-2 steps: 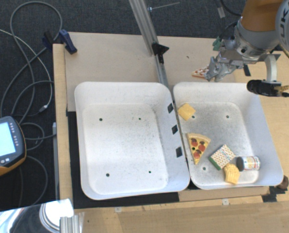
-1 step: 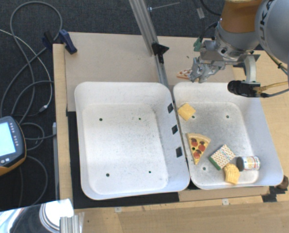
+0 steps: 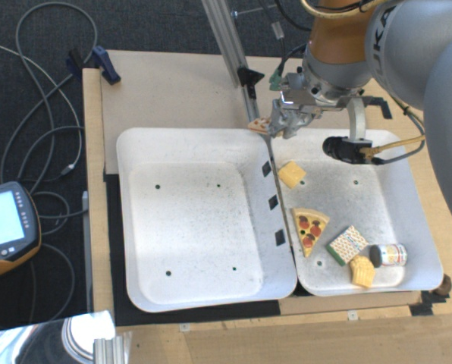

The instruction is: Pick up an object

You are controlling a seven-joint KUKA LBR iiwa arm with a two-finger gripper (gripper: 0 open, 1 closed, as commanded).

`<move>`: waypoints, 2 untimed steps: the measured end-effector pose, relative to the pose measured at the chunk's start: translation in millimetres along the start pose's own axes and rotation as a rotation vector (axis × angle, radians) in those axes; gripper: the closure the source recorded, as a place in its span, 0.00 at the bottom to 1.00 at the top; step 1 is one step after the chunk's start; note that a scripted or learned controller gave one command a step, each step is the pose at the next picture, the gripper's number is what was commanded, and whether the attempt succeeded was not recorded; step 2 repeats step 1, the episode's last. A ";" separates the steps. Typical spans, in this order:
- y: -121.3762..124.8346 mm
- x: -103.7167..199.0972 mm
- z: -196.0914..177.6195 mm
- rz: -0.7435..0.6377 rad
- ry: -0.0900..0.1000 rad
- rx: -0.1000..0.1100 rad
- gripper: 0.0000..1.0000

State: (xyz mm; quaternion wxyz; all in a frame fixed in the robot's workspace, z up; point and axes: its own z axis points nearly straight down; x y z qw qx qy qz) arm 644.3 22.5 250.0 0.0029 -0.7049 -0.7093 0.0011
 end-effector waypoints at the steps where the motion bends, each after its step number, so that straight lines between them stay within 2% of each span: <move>1: -6.3 49.8 12.9 0.000 0.000 0.000 1.00; 2: -6.3 49.8 12.9 0.000 0.000 0.000 1.00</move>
